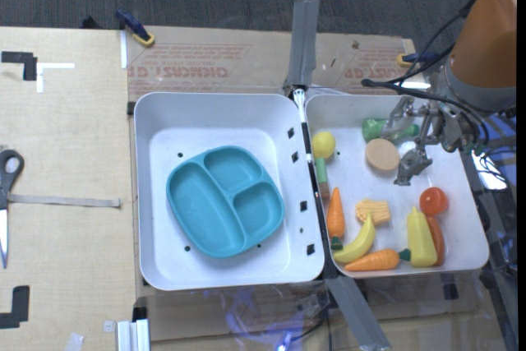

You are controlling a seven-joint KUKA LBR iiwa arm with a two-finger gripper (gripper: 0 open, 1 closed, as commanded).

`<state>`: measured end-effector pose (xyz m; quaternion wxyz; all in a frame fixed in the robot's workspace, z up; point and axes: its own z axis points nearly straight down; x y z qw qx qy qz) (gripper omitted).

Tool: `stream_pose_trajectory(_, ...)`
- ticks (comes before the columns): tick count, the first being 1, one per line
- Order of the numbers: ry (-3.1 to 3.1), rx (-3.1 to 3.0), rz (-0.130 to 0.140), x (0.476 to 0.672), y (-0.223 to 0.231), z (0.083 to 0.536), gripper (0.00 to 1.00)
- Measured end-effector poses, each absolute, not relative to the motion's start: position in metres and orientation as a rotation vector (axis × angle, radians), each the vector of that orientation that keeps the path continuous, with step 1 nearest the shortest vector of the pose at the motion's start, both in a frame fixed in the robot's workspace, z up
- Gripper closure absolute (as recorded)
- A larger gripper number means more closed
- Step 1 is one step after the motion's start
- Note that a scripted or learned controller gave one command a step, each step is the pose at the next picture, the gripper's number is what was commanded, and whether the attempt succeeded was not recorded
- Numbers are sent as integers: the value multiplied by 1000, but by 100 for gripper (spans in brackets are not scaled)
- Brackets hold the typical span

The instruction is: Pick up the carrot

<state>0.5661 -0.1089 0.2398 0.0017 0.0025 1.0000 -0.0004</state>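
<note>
Gripper (413, 145) fingers hang slightly apart over the upper right part of the right-hand bin (460, 259), clamped on nothing, beneath the arm's orange band (491, 33) at the view's right edge. Just to its left lies a tan round slice (381, 155), with a green piece (375, 128) beyond it and a red tomato (433, 200) below and to the gripper's right. Two carrots rest well apart from the gripper in the same bin: one carrot (376, 260) lies along the front wall, touching the banana (358, 242), and an upright carrot (335, 214) sits against the left wall near the divider. A corn piece (372, 212) lies between them and the gripper; a yellow pepper (420, 238) stands at the front right, and a lemon (323, 145) sits near the left wall. In the left-hand bin (148, 201) rests a blue divided plate (225, 200). Scissors (6, 201) lie on the tabletop (66, 144) at far left.
</note>
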Motion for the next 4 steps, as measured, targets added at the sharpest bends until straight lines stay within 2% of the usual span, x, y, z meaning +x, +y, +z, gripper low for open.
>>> stream_pose_trajectory(1,3141,-124,1,513,-53,191,0)
stream_pose_trajectory(2,3126,-266,-1,538,-93,93,0)
stream_pose_trajectory(3,3131,205,0,525,-93,92,0)
stream_pose_trajectory(4,3127,200,-1,528,-93,102,100)
